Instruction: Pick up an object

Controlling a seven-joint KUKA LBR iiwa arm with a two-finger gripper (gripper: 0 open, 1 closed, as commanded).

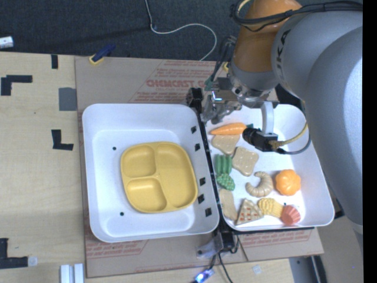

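Yellow tray sits in left bin; toy food in right bin. Carrot lies just below gripper, long axis left-right. Claw opening: can't tell, probably hidden by the wrist.

The grey arm comes in from the right and bends downward, its orange band sitting directly above the wrist. Below the band the wrist narrows to the hand, which points down and slightly left. A dark cable loops out just right of the hand.
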